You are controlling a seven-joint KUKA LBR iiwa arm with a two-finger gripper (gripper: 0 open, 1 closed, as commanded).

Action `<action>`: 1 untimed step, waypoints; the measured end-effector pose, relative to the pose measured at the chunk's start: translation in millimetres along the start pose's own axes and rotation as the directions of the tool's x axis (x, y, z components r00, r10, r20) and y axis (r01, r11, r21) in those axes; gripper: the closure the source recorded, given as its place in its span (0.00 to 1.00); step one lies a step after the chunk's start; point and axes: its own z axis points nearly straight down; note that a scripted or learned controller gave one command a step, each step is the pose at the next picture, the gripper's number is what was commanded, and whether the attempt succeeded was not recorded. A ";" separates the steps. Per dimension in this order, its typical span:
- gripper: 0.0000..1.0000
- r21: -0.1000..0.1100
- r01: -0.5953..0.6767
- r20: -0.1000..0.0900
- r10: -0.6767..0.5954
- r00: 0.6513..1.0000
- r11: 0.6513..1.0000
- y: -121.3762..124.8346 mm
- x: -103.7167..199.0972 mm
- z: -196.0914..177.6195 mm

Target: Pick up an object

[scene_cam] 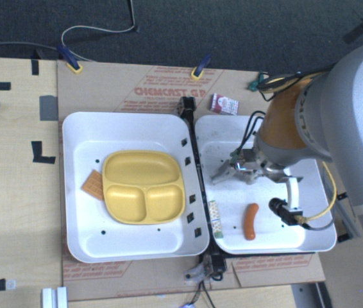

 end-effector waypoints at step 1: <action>0.00 -0.002 0.000 0.000 0.000 1.000 1.000 -24.2 1.3 -0.3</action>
